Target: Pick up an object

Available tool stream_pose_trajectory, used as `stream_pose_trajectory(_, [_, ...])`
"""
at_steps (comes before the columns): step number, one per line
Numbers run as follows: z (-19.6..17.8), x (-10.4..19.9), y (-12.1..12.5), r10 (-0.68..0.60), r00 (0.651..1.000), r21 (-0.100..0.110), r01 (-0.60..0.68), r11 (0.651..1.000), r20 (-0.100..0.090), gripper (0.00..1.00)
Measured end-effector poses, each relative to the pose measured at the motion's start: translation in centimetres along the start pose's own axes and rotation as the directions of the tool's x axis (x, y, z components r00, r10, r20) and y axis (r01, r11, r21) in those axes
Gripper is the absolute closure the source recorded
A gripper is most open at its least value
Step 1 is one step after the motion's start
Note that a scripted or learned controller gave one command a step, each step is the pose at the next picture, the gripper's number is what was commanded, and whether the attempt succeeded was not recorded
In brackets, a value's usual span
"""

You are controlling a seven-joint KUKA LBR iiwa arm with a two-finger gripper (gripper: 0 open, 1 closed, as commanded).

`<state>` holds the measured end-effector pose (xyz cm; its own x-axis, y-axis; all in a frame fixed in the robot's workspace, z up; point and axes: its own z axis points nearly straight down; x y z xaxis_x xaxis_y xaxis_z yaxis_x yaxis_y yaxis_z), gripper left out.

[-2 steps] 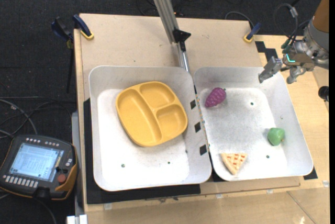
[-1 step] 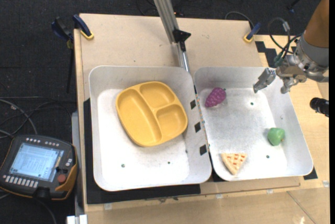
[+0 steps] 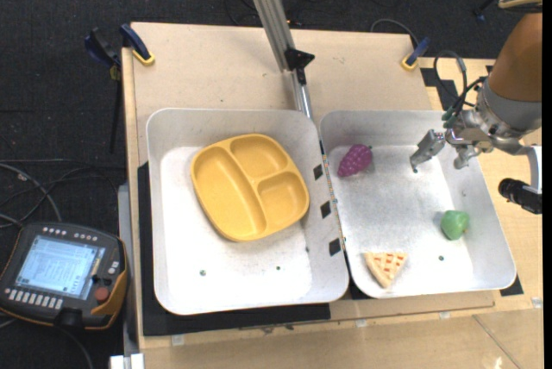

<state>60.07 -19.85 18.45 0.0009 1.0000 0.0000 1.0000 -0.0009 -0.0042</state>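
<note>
The pincer (image 3: pixel 444 153) hangs released and empty over the right bin (image 3: pixel 483 268), at frame right. Below it lie purple grapes (image 3: pixel 354 159), a green ball (image 3: pixel 454 224) and a waffle wedge (image 3: pixel 385 266).

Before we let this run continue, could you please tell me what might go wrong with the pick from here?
The hand hangs over bare floor in the right bin, with the grapes, green ball and waffle all apart from it, so a straight descent would likely close on nothing. The ball looks round and may roll away if nudged.
</note>
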Motion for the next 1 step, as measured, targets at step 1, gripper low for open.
stream_pose_trajectory(1, [6.43,-0.02,-0.32,-0.001,1.000,0.002,0.001,1.000,-0.001,0.00])
